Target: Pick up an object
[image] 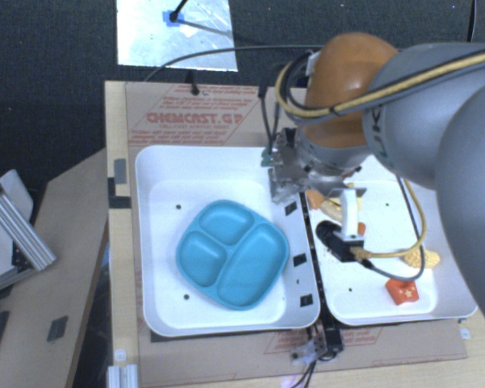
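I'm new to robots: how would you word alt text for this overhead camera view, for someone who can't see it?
A grey robot arm with an orange band reaches from the right over two white bins, its hand low at their shared wall. The left bin holds a blue divided plate; the right bin holds small objects, including an orange block.

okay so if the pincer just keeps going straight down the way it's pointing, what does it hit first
Probably the raised white divider where the two bins meet, or the right bin's floor just beside it. The pincer hangs over that seam, pointing down. Depth is hard to judge; the blue sectioned plate lies off to the left.
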`<state>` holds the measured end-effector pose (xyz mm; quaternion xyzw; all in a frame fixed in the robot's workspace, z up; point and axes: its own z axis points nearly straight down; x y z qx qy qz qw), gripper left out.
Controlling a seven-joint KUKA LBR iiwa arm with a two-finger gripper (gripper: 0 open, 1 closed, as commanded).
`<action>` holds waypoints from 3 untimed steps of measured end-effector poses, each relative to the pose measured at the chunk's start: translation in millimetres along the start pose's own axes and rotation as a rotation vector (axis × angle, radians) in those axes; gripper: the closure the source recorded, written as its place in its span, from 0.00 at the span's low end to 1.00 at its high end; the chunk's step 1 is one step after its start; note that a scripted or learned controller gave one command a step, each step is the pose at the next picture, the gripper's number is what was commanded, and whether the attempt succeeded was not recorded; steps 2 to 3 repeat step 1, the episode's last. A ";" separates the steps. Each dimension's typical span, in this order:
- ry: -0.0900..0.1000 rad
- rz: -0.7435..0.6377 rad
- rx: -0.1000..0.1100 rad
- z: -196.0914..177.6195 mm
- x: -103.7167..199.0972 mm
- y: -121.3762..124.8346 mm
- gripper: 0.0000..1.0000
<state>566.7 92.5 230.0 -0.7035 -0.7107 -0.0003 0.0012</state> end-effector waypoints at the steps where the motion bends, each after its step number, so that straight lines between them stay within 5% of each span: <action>1: -0.002 0.007 -0.002 -0.8 -3.6 0.8 0.00; 3: -0.002 0.007 -0.002 -0.8 -3.6 0.8 0.00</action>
